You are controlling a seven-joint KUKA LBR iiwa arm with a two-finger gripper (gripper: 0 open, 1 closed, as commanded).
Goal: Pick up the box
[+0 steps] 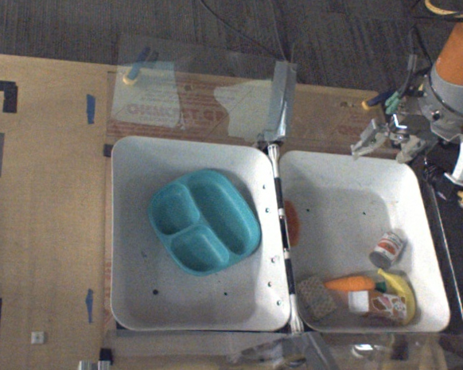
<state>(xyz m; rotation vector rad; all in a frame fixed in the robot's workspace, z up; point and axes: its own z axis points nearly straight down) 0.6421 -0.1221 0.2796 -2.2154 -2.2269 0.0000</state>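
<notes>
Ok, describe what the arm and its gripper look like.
The arm is grey, rounded, with a broad orange band above the wrist. Thin cables run along the wrist, and a small green part sits beside them. The gripper has two pale, slim metal fingers on a light grey body.

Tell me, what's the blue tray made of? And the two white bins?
The blue tray looks like plastic: one even teal colour, smooth, with rounded moulded compartments and a soft sheen. The left bin and the right bin also look like plastic, matte white with rounded corners and a few dark scuffs, though painted metal can't be ruled out from here.
</notes>
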